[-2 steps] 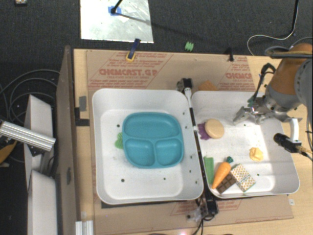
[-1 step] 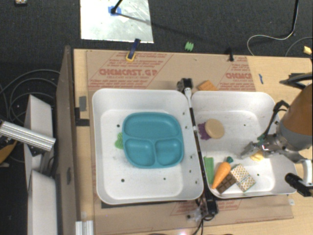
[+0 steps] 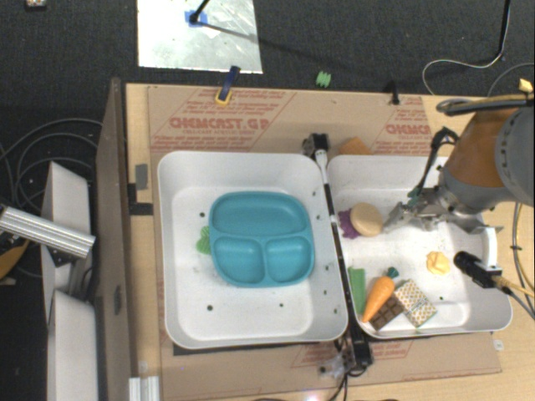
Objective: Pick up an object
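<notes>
We note a round tan disc, like a biscuit or bun, lying in the right bin near its left wall, with a small purple piece touching its left side. The gripper sits just to the disc's right, low over the bin floor, its fingers pointing toward the disc; nothing lies between them, and we cannot tell from this angle whether they are open or closed. Further toward the bin's front we log a yellow lump, an orange carrot lying at a slant, a green piece beside it, a brown bar and a patterned block. The left bin holds a teal divided plate, with something green at its left edge.
</notes>
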{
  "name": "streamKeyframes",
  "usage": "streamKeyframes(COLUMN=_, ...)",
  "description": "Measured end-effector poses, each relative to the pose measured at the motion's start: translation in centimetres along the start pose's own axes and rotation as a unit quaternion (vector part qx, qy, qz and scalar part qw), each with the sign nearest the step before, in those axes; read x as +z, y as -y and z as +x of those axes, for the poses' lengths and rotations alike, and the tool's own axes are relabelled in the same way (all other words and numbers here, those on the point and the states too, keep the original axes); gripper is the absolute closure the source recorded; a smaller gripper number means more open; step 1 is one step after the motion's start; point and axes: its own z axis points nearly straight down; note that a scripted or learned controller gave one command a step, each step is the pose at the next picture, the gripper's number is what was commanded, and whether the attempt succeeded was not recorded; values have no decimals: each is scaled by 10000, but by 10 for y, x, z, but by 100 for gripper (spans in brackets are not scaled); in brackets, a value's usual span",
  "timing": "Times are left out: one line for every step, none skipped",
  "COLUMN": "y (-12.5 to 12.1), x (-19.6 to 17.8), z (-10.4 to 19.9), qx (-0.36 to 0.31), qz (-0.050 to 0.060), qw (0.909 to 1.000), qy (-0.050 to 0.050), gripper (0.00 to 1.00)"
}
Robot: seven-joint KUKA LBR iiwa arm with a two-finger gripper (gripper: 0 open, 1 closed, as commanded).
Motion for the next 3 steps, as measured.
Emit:
streamKeyframes(y=-86, x=-77, z=-44, qx=18, qz=-52, qw=10000, qy=30, gripper=0)
streamKeyframes(y=-39, x=-16, z=-41, qx=46, qz=60, qw=10000, qy=-12, gripper=0)
streamKeyframes(y=21, x=2, z=-40, qx=54, qz=63, qw=10000, qy=-14, gripper=0)
